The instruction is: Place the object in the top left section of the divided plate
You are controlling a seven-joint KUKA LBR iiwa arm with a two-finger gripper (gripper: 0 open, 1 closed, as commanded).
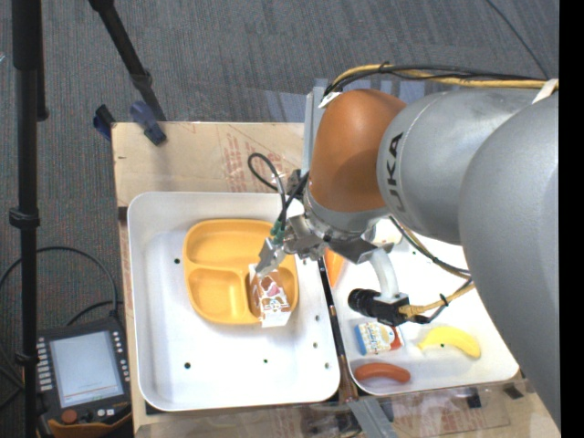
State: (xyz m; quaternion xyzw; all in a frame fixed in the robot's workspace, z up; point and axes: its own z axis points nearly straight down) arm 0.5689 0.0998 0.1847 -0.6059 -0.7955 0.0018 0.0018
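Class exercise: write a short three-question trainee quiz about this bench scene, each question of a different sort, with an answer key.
1. True or false: the yellow divided plate lies in the left bin.
2. Which item lies in the right bin? A) banana B) spoon C) mug
3. Fill in: the small carton under the gripper sits over the plate's lower ____ section.

Key: 1 true; 2 A; 3 right.

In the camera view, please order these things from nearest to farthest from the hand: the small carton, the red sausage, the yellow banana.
Measured from the hand:
1. The small carton, just below the hand, on the lower right part of the yellow divided plate in the left bin.
2. The red sausage, near the front rim of the right bin.
3. The yellow banana, farther right in that bin.
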